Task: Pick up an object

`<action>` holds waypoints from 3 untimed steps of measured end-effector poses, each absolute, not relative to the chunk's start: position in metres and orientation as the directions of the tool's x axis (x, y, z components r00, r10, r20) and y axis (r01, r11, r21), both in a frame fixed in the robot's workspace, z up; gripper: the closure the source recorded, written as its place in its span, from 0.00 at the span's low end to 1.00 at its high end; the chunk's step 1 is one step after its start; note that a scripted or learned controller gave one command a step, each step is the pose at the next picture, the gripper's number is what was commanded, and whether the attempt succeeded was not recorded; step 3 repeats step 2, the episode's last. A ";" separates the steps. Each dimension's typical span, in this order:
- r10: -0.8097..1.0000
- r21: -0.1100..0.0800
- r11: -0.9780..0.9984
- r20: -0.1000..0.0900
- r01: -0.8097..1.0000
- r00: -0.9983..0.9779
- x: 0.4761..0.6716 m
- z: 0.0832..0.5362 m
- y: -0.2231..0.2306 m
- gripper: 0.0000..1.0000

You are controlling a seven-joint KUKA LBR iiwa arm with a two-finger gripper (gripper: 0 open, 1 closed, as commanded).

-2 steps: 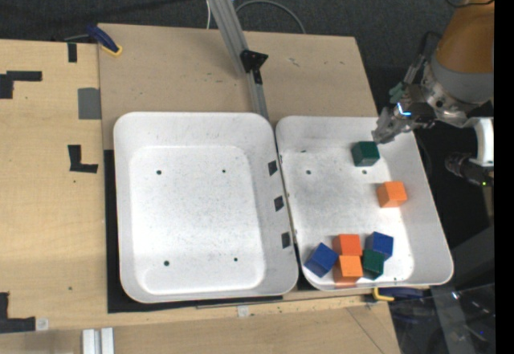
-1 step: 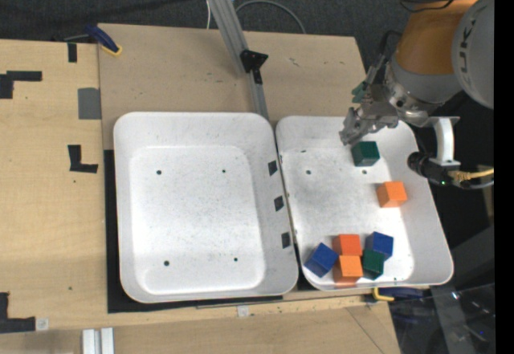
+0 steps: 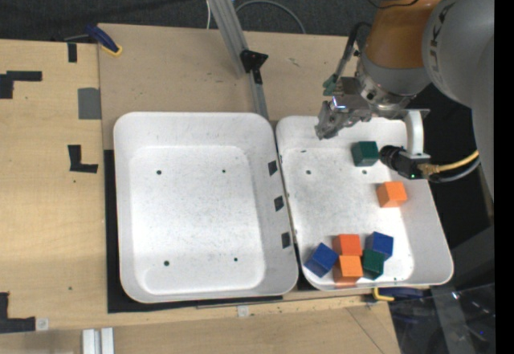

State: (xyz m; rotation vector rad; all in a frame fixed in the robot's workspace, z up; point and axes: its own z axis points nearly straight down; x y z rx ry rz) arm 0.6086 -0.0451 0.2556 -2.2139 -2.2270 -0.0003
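hovering claw (image 3: 328,129) over right bin (image 3: 321,192), 11 o'clock corner, arm entering from 2 o'clock. nothing visible between fingers; open or closed, cannot tell. green block (image 3: 365,153) just beside claw at its 4 o'clock. orange block (image 3: 392,193) near 3 o'clock rim. cluster at 6 o'clock: blue block (image 3: 321,258), two orange, green, blue. left bin (image 3: 128,136) on tabletop (image 3: 48,208).

Seven small blocks lie in the right bin (image 3: 426,260): a green block (image 3: 365,153) far, an orange block (image 3: 392,193) mid, five bunched near.
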 end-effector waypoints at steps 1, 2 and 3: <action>1.000 -0.001 0.007 0.002 1.000 -0.007 0.613 0.259 0.014 1.00; 1.000 -0.002 0.007 0.002 1.000 -0.007 0.625 0.250 0.075 1.00; 1.000 -0.002 0.007 0.002 1.000 -0.007 0.625 0.250 0.075 1.00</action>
